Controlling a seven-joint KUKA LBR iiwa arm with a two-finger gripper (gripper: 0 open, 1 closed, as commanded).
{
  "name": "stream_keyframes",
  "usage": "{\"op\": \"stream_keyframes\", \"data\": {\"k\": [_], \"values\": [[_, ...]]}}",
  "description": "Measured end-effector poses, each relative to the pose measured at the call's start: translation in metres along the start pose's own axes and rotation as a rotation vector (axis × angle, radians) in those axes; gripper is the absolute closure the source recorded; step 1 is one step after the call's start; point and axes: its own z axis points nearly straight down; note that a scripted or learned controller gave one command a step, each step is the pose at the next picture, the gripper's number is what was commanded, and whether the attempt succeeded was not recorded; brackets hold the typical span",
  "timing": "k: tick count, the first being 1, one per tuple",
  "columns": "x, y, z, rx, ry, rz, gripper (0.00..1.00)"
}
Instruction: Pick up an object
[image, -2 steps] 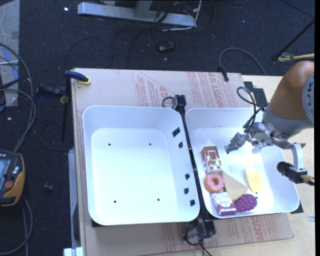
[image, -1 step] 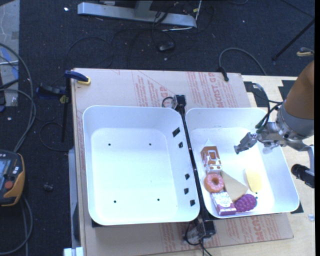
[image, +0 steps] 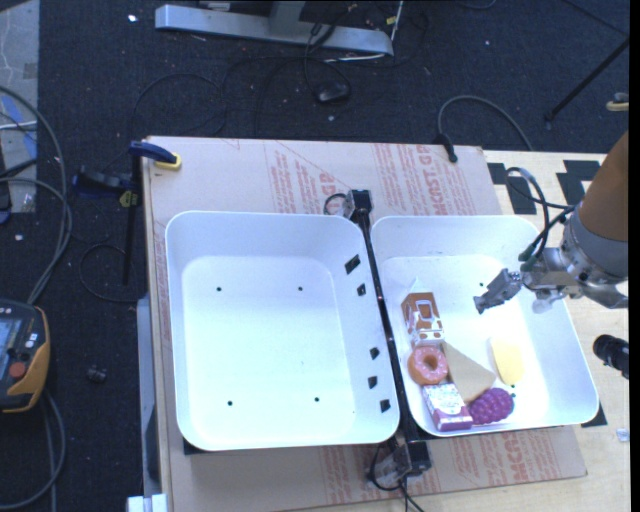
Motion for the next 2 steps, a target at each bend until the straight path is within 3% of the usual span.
{"op": "stream_keyframes", "data": {"k": [2], "values": [[-0.008,-0.039,-0.015,0.002,0.0,0.0,0.0]]}}
